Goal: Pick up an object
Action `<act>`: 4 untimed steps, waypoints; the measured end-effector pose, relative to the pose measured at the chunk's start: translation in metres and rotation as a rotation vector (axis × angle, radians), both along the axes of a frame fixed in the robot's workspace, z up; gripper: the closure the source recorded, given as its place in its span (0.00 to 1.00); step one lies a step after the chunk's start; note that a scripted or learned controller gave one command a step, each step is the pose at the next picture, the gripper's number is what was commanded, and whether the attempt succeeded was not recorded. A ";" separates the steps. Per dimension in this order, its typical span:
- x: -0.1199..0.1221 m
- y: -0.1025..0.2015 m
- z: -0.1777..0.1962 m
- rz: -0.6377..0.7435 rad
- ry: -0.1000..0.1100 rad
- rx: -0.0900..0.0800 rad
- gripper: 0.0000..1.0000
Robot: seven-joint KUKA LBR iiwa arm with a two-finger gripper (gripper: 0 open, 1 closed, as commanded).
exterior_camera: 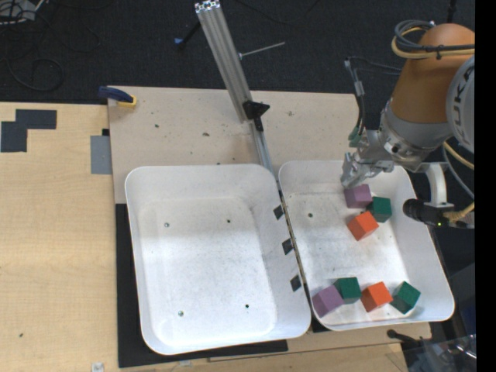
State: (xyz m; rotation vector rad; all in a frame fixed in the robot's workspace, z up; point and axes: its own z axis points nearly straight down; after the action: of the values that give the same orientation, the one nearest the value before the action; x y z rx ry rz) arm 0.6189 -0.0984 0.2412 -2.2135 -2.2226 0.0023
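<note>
Blocks in right bin (418, 242): two purple, three green, two orange; jaws' opening cannot be told.

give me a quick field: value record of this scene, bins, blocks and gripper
left bin: no blocks seen in it
right bin: seven blocks
upper cluster: purple block, green block, orange block
lower row: purple block, green block, orange block, green block
gripper: low over the upper purple block, at the right bin's far end
grasp: no block visibly between the fingers
arm: reaches in from the right
</note>
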 end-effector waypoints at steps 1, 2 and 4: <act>-0.004 0.045 -0.002 -0.001 0.000 0.000 1.00; -0.008 0.097 -0.004 0.000 0.001 0.000 1.00; -0.040 0.191 -0.003 0.001 0.001 -0.001 1.00</act>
State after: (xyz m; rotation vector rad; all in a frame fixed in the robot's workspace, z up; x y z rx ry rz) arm 0.5790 0.0926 0.2386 -2.2118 -2.2242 0.0037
